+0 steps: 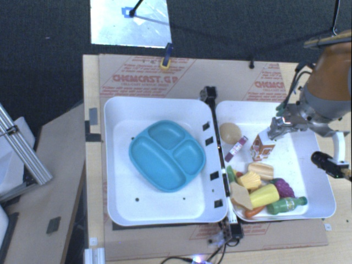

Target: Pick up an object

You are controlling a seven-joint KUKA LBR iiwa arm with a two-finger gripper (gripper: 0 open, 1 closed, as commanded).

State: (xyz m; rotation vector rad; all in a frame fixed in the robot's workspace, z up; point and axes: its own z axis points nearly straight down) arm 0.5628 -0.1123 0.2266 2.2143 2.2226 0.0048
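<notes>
The right bin holds a heap of toy food. A tan egg-shaped piece lies at its far left, with a purple and white stick beside it. A small orange and white carton stands near the middle. Toward the front lie a bun, a corn piece, a yellow cylinder, purple grapes and a green bottle. My gripper hangs over the right bin, just up and right of the carton, with nothing seen in it.
The left bin carries a blue divided plate. A black divider with clips runs between the bins. The arm's grey body overhangs the right bin's far right corner, and a black part sticks out over its right wall.
</notes>
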